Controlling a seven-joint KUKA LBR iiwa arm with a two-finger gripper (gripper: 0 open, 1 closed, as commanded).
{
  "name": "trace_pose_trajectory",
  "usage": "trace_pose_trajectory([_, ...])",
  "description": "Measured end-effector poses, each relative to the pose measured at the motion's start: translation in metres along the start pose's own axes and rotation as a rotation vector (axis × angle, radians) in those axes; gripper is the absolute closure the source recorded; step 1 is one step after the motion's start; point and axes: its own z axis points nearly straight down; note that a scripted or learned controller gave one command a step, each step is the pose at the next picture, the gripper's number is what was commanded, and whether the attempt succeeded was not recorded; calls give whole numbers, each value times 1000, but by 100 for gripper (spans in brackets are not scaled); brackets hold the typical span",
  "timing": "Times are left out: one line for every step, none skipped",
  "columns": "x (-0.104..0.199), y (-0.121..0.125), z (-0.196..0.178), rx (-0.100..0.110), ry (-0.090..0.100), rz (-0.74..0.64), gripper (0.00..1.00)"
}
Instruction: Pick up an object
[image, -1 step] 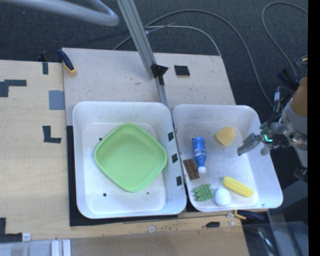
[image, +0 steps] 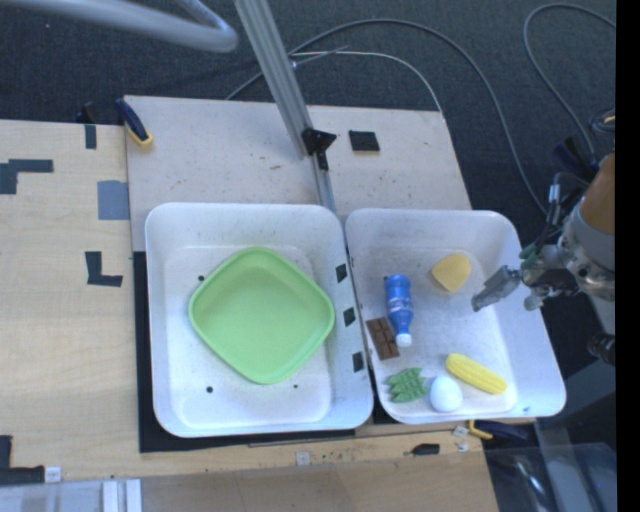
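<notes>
Over the right edge of the right bin (image: 500, 232), the gripper (image: 515, 285) hovers at the end of the grey arm, which enters from the right with its orange band (image: 600, 200) visible above the wrist. One dark finger (image: 492, 290) points inward over the bin floor; whether the jaws are open or closed cannot be told from this view, and no object is seen between them.

The right bin holds six objects. A yellow sponge-like block (image: 451, 271) lies near the bin's far side, just left of the gripper and apart from it. A blue bottle (image: 398, 308) with a white cap lies at the bin's centre-left, cap toward the near edge. A brown chocolate bar (image: 382, 338) lies touching the bottle on its left side. Along the near edge lie a green leafy toy (image: 406, 384), a white egg (image: 445, 394) just beside it, and a yellow corn cob (image: 476, 374) toward the near right corner. The corn cob lies below the gripper in the view, well apart from the finger.

The left bin (image: 165, 300) holds a light green square plate (image: 261, 315), set at its centre and turned diagonally.
</notes>
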Motion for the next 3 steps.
trace_pose_trajectory([5, -9, 57, 5, 1, 0, 0])
trace_pose_trajectory([0, -17, 115, 6, 1, 1, 0])
trace_pose_trajectory([0, -17, 152, -2, -1, 0, 0])
